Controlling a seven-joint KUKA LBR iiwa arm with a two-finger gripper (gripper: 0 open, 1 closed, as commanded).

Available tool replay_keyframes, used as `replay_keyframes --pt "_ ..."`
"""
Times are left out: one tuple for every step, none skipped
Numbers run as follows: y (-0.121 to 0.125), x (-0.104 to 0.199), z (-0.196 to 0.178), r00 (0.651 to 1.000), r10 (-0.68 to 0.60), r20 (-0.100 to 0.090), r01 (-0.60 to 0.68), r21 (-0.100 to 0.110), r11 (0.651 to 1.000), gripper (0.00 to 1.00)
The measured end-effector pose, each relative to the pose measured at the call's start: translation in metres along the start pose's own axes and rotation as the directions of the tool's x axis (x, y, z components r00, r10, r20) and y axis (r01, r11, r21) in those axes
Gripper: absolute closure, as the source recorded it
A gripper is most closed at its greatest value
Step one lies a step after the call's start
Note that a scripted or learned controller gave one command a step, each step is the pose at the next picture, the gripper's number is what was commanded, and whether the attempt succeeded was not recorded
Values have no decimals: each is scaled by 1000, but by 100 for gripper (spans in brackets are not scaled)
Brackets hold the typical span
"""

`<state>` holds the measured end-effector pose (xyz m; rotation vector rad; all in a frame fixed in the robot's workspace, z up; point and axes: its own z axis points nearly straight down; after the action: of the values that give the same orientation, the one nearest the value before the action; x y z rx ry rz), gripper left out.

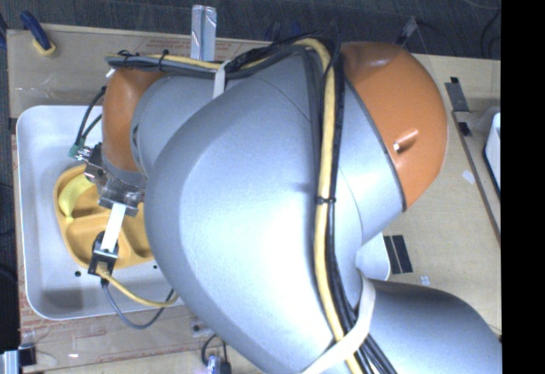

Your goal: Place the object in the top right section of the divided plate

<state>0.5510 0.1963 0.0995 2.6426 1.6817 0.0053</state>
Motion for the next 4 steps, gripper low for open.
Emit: replay_keyframes --pt "85 61 1 994 -113 0 113 8 994 100" --pt "1 20 -110 975 -221 -3 221 15 975 100" --pt "-15 16 -116 950 -314 -2 314 17 949 100" --pt "-14 17 -149 998 -60 1 60 13 998 100"
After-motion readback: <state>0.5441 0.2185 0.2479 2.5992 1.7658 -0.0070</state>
